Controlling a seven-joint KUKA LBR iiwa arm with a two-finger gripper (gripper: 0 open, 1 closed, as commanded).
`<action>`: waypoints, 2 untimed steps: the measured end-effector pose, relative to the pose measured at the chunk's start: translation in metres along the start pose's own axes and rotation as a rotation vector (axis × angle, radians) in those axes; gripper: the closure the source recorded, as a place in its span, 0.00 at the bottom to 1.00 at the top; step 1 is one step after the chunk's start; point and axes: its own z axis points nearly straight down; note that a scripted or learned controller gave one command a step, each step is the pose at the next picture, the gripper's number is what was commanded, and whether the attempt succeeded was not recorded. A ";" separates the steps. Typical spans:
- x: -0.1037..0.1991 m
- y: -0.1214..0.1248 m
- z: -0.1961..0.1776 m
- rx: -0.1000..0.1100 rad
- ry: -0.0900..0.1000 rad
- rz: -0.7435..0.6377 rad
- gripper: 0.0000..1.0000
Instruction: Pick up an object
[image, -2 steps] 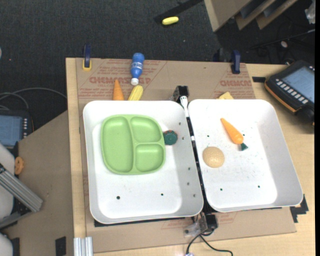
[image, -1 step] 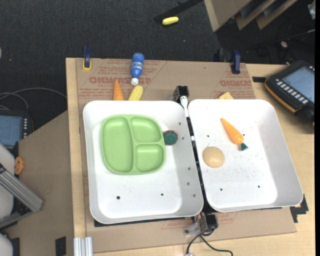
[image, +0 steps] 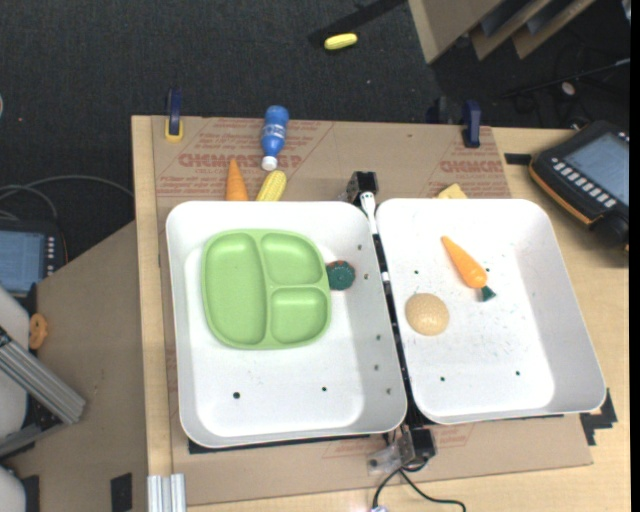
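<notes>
Gripper state: can't tell. Right shallow white bin (image: 540, 385) has an orange plastic carrot with green tip (image: 465, 265) in its upper middle and a tan round ball (image: 428, 313) near its left wall, apart from each other, open floor below and to the right. Left white bin (image: 270, 410) has a green three-compartment plate (image: 265, 288) and a small dark teal-and-red piece (image: 341, 275) touching the plate's right edge. Cardboard sheet (image: 215, 155) has red print, partly legible "CHEM...".
</notes>
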 end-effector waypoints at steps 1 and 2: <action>0.000 0.001 -0.011 -0.006 -0.003 0.000 1.00; 0.000 0.002 -0.022 -0.011 -0.005 0.000 1.00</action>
